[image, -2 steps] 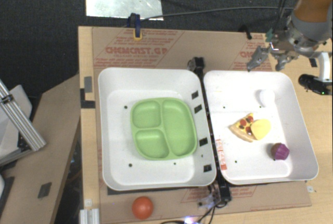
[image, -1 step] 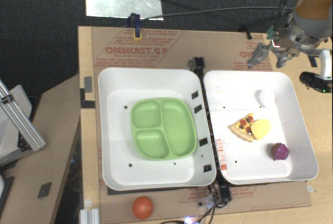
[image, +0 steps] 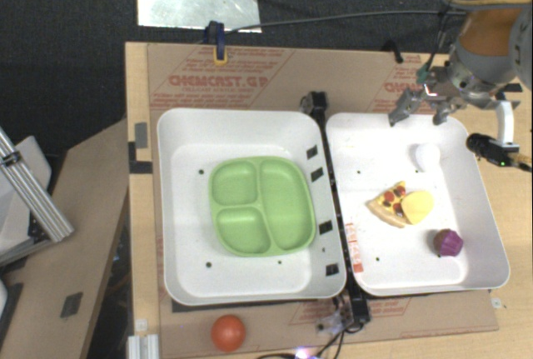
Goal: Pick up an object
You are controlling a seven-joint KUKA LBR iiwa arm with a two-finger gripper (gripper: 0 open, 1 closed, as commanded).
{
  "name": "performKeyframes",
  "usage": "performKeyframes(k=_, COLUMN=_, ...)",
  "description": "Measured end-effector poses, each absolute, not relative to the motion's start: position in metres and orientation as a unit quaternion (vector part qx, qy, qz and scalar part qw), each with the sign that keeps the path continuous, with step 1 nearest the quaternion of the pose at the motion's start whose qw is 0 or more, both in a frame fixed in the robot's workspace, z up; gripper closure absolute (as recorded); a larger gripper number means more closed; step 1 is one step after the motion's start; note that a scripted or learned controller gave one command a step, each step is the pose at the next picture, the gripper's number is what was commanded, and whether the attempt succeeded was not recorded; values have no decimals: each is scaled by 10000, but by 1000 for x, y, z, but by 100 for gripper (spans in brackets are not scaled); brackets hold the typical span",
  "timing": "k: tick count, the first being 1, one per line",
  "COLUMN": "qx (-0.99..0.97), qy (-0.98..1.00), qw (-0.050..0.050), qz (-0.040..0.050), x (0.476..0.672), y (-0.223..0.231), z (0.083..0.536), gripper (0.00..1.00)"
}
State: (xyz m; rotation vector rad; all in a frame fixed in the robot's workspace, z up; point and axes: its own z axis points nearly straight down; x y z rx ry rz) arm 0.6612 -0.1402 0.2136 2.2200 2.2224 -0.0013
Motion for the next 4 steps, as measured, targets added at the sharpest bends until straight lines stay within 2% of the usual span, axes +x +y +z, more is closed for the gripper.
performKeyframes(k=2, qx=7055, qy=7087, qw=-5, qz=-3, x=654, y=-129, z=116, gripper=0)
performKeyframes(k=3, qx=7050, qy=7092, qw=22, qz=14, x=656, y=-129, z=131, gripper=100)
performKeyframes(k=4, qx=7054, qy=7088, qw=27, qz=23, x=654, y=-120, z=190, gripper=100)
